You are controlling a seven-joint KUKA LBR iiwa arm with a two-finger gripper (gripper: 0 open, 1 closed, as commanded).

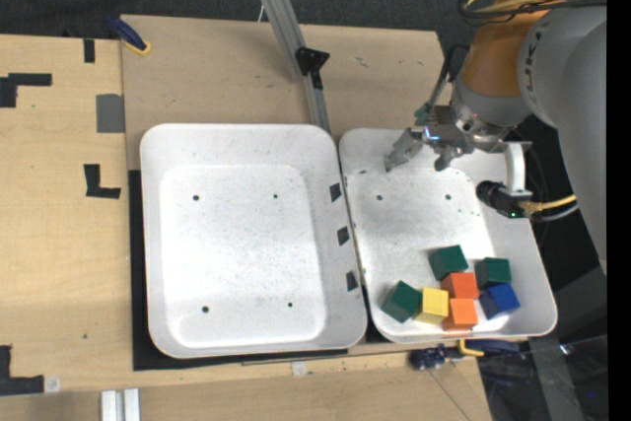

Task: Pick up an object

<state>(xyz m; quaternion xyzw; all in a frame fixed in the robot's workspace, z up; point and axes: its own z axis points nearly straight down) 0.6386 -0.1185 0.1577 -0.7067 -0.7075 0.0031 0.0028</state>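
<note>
The gripper (422,156) hangs open and empty over the right bin (394,212), well apart from the clustered blocks (455,289)

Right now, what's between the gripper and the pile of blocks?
In the camera view, bare white floor of the right bin lies between the gripper and the blocks.

The arm (552,44) runs off the right edge, its base cut off
</note>
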